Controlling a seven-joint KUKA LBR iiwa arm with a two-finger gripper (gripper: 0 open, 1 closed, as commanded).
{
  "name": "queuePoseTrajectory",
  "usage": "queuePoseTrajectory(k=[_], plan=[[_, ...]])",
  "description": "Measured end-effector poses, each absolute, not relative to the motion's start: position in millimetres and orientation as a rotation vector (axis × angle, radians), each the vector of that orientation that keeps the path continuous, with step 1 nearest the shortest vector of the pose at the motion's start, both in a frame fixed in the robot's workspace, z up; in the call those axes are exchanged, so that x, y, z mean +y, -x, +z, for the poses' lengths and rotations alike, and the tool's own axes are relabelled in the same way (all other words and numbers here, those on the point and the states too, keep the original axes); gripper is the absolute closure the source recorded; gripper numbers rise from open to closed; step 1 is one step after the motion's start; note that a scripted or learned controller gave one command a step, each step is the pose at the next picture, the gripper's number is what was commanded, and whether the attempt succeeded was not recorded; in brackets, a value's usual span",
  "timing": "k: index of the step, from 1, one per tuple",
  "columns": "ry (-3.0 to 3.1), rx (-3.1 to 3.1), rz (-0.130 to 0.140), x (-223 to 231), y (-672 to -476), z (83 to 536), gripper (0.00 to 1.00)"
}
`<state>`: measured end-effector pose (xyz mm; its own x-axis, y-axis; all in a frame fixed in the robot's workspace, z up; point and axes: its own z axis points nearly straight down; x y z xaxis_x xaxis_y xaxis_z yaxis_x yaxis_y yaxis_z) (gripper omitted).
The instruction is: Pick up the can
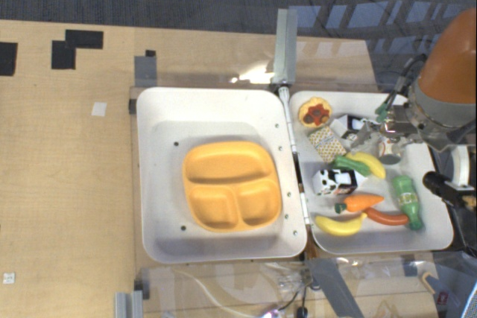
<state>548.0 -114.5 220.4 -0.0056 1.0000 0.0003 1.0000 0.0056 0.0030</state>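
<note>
A small silvery can stands in the right bin, near its right side. My gripper hangs right above the can's upper edge, reaching in from the right under the orange band of the arm. The gripper's metal parts partly cover the can, and I cannot see whether they touch it.
The right bin also holds a green bottle, two bananas, a carrot, a cow-patterned carton, a cracker and a small pizza. In the left bin lies a yellow divided tray.
</note>
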Motion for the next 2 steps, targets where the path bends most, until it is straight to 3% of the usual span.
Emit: queuePoseTrajectory(k=[1,2], plan=[[-2.207,2.227,0.01,-113.5,-550.0,231.9,1.0],[-2.199,2.234,0.008,-121.6,-605.4,323.4,1.0]])
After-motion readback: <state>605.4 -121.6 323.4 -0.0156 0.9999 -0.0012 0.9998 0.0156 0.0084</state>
